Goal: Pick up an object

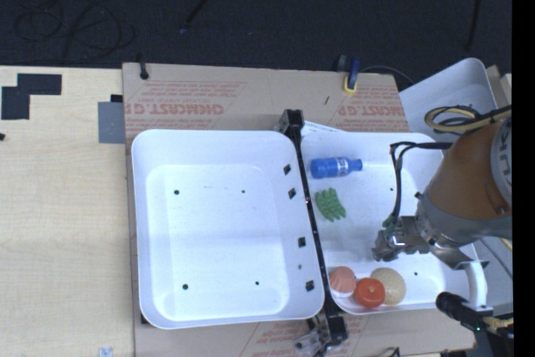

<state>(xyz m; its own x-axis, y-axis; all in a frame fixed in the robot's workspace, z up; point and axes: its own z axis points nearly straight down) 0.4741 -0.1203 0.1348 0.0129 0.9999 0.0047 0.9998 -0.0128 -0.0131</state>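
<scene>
The right bin [368, 148] holds a blue bottle [335, 167] lying on its side near the back. A green ridged object [330, 204] lies just in front of it. At the bin's front edge sit a pink-and-white round piece [342, 281], a red round object [369, 292] and a tan ball [389, 283], close together. My gripper [388, 246] hangs over the right bin, just above and behind the tan ball, right of the green object. The wrist hides its fingertips.
The left bin [167, 155] lies beside the right one, with a black divider bar [303, 205] between them. Both rest on cardboard [251, 100]. The grey and orange arm [468, 180] covers the right bin's right side. A white sheet [443, 96] lies at the back right.
</scene>
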